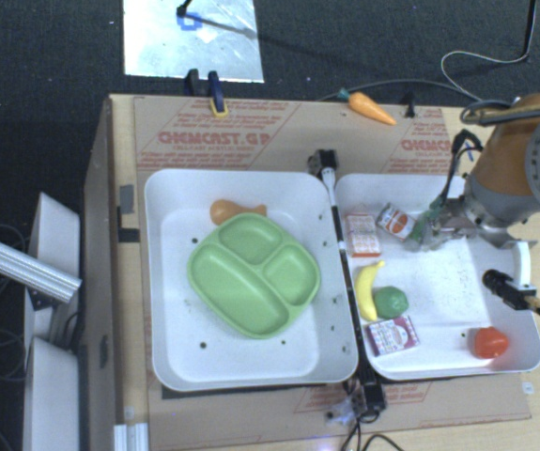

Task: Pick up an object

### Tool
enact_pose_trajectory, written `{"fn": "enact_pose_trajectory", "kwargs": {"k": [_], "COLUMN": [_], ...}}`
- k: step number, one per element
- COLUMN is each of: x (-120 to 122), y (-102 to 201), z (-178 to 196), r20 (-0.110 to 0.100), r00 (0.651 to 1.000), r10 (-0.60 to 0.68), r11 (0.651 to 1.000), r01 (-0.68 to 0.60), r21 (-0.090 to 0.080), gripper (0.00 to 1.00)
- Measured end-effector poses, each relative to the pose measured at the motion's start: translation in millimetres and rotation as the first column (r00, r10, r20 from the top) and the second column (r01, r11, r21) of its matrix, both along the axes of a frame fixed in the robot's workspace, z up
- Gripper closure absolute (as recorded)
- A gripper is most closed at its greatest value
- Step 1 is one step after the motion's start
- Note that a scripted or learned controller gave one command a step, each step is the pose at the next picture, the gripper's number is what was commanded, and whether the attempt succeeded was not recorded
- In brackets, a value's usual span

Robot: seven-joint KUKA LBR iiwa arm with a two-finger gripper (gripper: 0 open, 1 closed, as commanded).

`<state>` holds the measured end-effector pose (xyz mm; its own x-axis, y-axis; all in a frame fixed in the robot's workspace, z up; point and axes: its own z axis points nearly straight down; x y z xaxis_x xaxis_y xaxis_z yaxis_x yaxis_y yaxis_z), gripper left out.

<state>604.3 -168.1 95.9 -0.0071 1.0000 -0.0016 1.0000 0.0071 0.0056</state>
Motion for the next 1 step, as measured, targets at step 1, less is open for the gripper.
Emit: {"fn": "enact_pose_trajectory", "kwargs": {"k": [1], "x": [-0.1], "y": [0.0], "z": [-0.1], "r20": [0.000], "r00": [1.000], "r10": [0.001], "r11": [1.000], "r01": [-0.001], "r21": [0.000], "gripper": [0.00]}}
